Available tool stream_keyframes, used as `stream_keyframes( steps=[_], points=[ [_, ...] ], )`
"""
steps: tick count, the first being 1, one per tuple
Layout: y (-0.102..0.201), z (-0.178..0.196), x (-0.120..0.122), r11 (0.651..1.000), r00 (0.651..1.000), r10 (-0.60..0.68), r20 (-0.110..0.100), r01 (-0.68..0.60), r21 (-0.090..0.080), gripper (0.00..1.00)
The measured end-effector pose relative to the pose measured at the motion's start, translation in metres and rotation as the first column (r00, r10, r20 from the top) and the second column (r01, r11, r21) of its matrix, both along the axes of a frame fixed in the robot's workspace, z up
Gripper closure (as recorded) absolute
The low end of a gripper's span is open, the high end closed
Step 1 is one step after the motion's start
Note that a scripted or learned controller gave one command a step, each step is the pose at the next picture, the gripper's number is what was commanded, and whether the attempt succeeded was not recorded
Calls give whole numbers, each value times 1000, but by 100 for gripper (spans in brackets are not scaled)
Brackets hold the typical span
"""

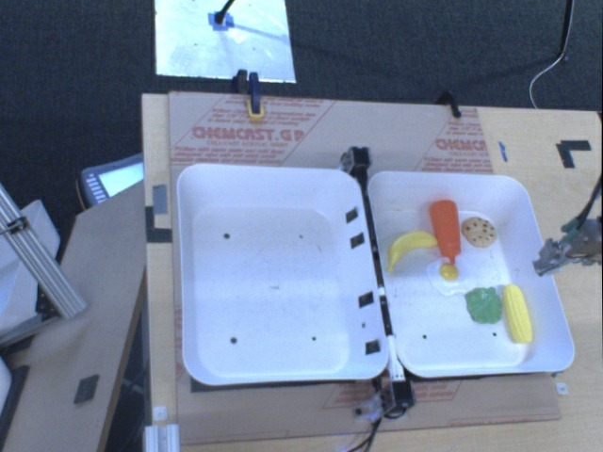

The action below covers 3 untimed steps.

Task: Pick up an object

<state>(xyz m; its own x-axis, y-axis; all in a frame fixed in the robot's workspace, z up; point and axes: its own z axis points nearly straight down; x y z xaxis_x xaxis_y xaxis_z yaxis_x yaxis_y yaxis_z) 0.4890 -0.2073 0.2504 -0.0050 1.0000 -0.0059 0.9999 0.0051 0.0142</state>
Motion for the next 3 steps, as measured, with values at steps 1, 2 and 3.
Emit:
stream_keyframes(
  steps=[1,2,3],
  points=[
    [1,-35,-2,1000,1000,-3,-14,3,6,100],
    [2,-121,-4,1000,1000,-4,-19,4,8,100],
    [0,-13,0,1000,1000,0,-1,0,0,100]
  ],
)
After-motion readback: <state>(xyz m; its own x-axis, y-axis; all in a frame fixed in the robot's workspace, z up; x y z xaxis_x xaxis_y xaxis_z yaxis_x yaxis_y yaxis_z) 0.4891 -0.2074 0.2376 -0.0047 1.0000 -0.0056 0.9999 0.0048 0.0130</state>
